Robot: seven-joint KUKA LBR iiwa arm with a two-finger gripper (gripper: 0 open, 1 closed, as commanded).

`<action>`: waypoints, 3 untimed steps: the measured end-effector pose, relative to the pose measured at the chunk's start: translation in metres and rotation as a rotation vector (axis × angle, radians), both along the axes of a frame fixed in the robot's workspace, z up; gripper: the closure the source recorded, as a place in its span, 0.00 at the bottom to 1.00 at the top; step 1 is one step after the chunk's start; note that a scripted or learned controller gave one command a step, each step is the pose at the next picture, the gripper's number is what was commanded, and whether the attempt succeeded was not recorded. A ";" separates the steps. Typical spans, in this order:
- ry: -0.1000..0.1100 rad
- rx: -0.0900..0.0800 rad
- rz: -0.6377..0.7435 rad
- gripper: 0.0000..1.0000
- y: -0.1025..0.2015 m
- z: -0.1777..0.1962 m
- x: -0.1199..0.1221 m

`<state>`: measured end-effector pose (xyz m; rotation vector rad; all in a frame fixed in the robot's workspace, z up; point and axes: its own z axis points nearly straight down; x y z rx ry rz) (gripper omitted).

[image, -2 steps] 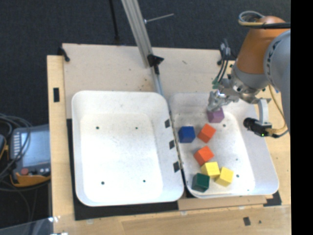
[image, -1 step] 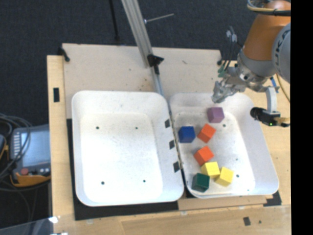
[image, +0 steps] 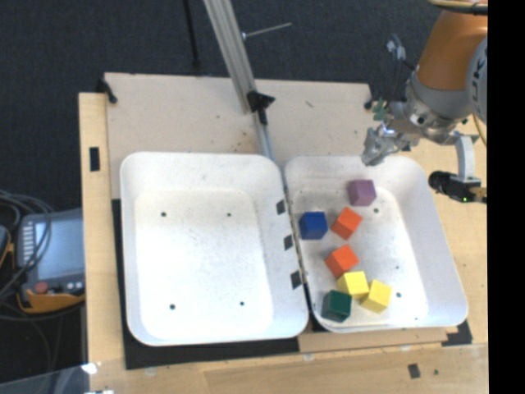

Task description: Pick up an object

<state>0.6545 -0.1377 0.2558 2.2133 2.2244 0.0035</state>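
The gripper is seen above the right bin's far edge, finger state untellable, nothing visibly held, purple cube nearest below.

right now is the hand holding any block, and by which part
Nothing is held. The hand hangs over the far rim of the right bin, with no block between its fingers; the purple block, the nearest one, lies apart on the bin floor.

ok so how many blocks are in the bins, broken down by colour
Purple block: 1
Blue block: 1
Orange blocks: 2
Yellow blocks: 2
Green block: 1
Total: 7, all in the right bin.
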 end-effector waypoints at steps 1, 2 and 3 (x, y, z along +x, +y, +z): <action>0.003 0.001 0.000 1.00 0.041 0.002 -0.008; 0.003 0.002 0.002 1.00 0.095 0.009 -0.021; 0.004 0.003 0.003 1.00 0.146 0.014 -0.031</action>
